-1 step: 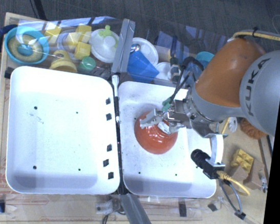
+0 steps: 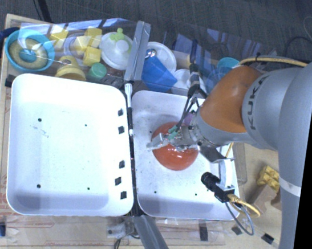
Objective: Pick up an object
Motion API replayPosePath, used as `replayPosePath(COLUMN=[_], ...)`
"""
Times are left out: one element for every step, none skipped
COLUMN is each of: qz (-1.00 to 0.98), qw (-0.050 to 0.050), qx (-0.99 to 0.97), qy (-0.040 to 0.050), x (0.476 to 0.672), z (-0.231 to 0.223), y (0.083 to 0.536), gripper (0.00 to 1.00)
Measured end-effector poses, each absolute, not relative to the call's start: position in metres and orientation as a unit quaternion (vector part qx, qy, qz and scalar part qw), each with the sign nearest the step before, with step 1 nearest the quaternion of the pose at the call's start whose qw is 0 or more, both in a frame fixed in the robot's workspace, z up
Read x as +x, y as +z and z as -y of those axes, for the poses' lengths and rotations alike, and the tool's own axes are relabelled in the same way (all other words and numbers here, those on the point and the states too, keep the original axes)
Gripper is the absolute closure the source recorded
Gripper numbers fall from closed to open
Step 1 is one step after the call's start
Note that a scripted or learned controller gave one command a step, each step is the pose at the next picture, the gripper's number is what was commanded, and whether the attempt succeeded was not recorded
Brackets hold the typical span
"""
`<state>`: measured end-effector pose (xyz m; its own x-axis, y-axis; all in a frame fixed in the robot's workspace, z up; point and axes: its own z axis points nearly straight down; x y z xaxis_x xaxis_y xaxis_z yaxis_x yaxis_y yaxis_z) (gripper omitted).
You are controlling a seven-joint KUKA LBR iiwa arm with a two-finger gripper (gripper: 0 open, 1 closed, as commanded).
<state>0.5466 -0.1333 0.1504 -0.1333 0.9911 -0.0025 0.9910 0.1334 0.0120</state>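
Note:
A round red object (image 2: 175, 154), like a ball or a tomato, lies in the right bin (image 2: 152, 195) near its middle. My gripper (image 2: 172, 140) hangs right over the object's top, its metal parts touching or just above it. The grey arm with its orange band (image 2: 228, 102) reaches in from the right and covers the bin's far right part. The gripper body hides the contact point, so any grip is unclear.
The left bin (image 2: 60, 148) is bare white. Behind both bins sit several toys and cups: a blue bowl (image 2: 28, 51), yellow pieces (image 2: 89, 45), a blue cup (image 2: 158, 72). A yellow object (image 2: 268, 177) lies on the bench at right.

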Motion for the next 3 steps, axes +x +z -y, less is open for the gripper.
replayPosePath(qz=[-0.744, -0.752, -0.746], qw=[0.004, -0.007, -0.008], qx=[0.668, 0.659, 0.666], qy=[0.0039, 0.0021, -0.0018], x=[0.553, 0.568, 0.576], z=[0.134, 0.143, 0.199], y=[0.129, 0.092, 0.099], gripper=[0.00, 0.00, 0.00])
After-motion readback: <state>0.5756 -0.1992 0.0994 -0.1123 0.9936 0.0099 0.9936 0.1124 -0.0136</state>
